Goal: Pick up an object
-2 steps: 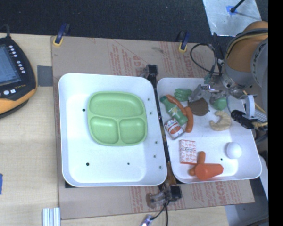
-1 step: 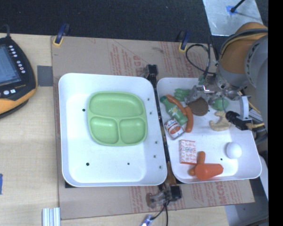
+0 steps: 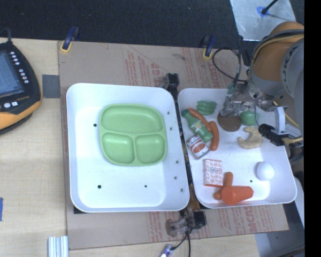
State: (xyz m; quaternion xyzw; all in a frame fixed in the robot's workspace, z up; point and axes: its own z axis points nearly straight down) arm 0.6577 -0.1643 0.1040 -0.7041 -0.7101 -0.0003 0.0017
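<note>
So the gripper [image 3: 236, 107] sat low over the far end of the right bin [image 3: 278, 194], directly above a brown round object [image 3: 229, 123] (touching or not, unclear; couldn't tell its state). Just beside it to the right: a tan piece [image 3: 251, 137]. Green bottle [image 3: 197, 125] and orange sausage [image 3: 214, 135] lay left. White ball [image 3: 265, 171] nearer front. Left bin [image 3: 85, 191] held a green tray [image 3: 132, 134].
</note>
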